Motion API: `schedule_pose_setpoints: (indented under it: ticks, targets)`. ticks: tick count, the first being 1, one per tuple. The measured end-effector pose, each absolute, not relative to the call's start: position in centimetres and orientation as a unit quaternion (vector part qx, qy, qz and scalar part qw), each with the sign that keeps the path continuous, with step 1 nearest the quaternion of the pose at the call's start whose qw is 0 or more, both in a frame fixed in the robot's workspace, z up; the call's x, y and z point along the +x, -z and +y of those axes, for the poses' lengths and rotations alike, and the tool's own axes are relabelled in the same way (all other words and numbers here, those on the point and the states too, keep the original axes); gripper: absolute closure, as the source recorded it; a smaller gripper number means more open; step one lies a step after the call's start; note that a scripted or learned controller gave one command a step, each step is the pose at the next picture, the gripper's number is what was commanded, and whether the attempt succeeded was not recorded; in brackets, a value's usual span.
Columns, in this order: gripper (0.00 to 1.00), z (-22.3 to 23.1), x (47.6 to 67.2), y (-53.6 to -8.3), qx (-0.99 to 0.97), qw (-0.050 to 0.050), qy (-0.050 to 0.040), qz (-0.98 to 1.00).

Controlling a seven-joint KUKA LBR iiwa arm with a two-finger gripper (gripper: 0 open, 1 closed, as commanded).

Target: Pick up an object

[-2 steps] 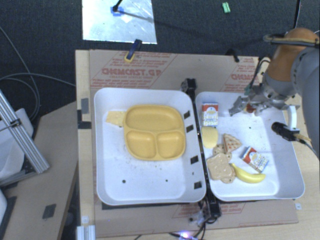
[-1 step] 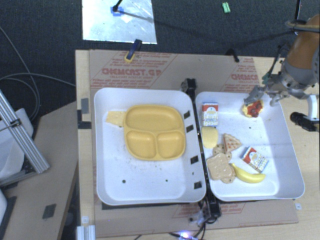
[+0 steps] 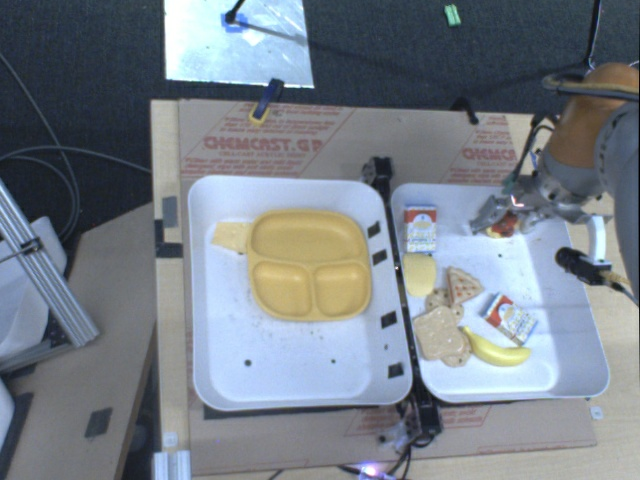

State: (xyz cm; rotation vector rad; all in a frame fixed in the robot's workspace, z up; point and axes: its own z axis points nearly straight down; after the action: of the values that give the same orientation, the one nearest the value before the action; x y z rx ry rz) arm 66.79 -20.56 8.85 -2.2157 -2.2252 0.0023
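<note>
Resting on cardboard (image 3: 300,138) over dark carpet (image 3: 80,48), two bins (image 3: 215,288); jaws (image 3: 503,218) state unclear.

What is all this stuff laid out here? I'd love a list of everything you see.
White bins: 2, side by side on the bench.
Divided tray: 1, yellow, left bin.
Flat yellow piece: 1, left bin, tucked at the tray's left edge.
Small carton: 1, white and red, right bin, top left.
Small packet: 1, red and white, right bin, lower right.
Banana: 1, yellow, right bin, bottom.
Toast-like slices: several, tan, right bin, middle.
Red item: 1, right bin, under the hand.
Arm: 1, grey and orange, from the right.
Hand: 1, low over the red item.
</note>
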Motion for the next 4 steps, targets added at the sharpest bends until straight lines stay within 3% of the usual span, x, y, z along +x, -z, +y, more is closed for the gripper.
schedule_pose_setpoints:
  ticks: [4]
  targets:
    - [0.00, -20.54, 66.96, -8.66, -0.705, -0.001, 0.0002, -0.709]
